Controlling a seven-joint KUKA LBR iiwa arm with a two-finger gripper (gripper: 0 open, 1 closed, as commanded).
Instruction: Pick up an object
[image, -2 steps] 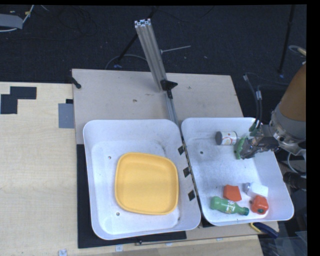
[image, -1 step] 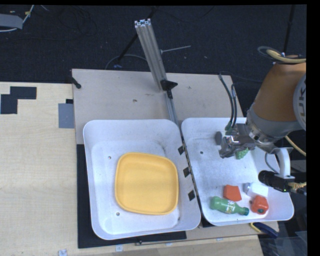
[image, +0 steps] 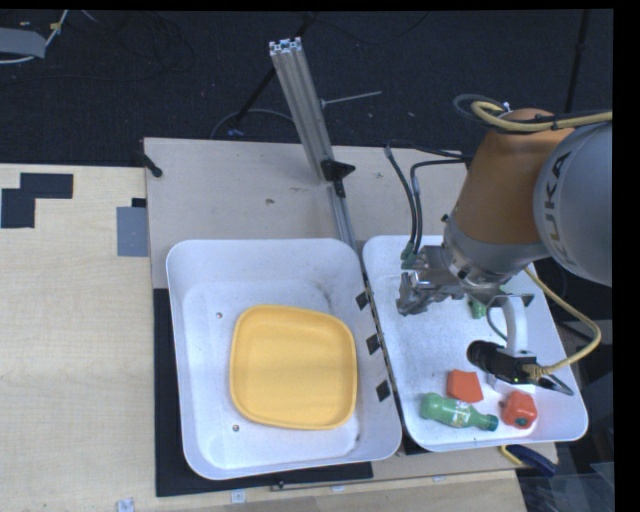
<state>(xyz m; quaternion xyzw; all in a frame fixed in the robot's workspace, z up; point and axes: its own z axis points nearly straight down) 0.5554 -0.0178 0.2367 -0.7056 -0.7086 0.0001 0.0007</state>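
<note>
The gripper (image: 415, 300) hovers over the right bin (image: 565, 425) far from its 4 near-corner objects, including a green bottle (image: 455, 411), and I cannot tell its state.
</note>
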